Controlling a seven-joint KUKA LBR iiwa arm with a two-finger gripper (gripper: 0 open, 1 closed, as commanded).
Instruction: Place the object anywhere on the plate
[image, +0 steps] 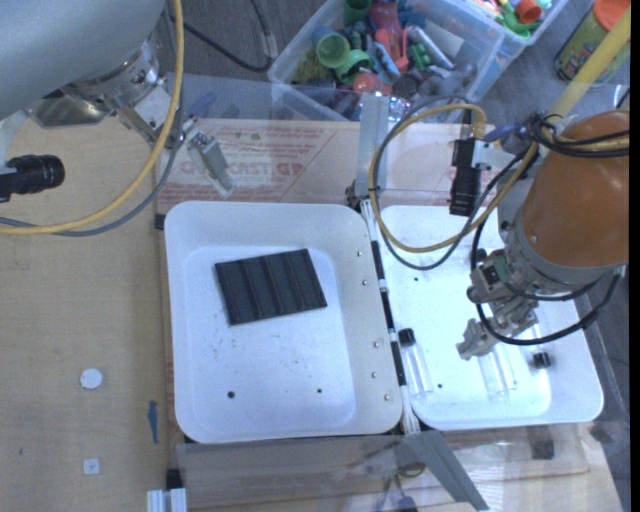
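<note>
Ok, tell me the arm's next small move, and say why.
Probably shift the gripper slightly toward the view's right, to line up over the small black piece on the right bin's floor. I can't make out anything in its grip, the piece lies just beside it, and the dark ribbed plate is across in the left bin.

We record a robotics lab bench: two shallow white bins (190, 300) on a wooden bench top (70, 300), loose yellow cable (150, 170), a clear tub of coloured plastic toys (400, 45), and a fixed camera lens (30, 175) at the left.
</note>
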